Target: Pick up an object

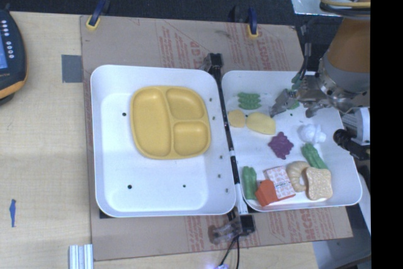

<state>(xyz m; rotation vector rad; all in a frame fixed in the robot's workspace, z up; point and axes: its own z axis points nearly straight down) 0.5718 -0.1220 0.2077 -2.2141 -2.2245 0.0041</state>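
My gripper (294, 109) hangs over the back of the right bin (352, 198), open, with nothing between its fingers. Just left of it lie a green ridged piece (249, 99) and two yellow pieces (261, 123). A purple grape-like piece (281, 145) and a white lump (312, 133) lie in front of it. Nearer the front are a green stalk (313, 154), a slice of bread (319, 183), a tan roll (296, 172), a red and white box (277, 184) and a green pod (249, 181).
The left bin (113, 186) holds a yellow divided plate (170, 121). A black hinge strip (225, 135) runs between the bins. Blue clamps (252, 23) pin the cardboard sheet at the back. A handheld controller (9, 53) lies at the far left.
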